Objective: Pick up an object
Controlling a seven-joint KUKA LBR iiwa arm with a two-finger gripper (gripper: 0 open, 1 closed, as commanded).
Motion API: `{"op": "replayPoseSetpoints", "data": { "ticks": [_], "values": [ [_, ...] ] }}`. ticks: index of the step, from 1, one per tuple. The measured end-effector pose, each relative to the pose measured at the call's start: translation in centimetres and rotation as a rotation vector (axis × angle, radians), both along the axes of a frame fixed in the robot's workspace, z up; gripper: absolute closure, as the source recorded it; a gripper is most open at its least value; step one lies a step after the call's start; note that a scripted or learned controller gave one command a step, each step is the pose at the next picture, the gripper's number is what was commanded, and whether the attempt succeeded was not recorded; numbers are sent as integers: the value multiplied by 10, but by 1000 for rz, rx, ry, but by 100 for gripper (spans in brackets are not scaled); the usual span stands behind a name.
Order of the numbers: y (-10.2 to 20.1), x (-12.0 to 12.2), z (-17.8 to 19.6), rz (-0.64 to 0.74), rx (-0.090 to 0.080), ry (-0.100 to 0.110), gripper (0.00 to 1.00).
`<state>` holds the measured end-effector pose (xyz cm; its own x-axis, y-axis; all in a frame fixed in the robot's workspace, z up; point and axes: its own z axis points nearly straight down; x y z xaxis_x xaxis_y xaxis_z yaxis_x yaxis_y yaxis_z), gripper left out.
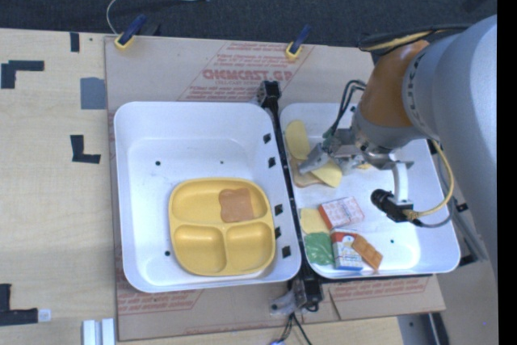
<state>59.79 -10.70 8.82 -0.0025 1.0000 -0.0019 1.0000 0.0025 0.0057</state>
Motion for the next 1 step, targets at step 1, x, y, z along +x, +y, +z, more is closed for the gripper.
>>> {"op": "replayPoseSetpoints", "data": {
  "ticks": [1],
  "values": [
    [-16, 38, 0, 1, 4, 1, 0]
  ]
}}
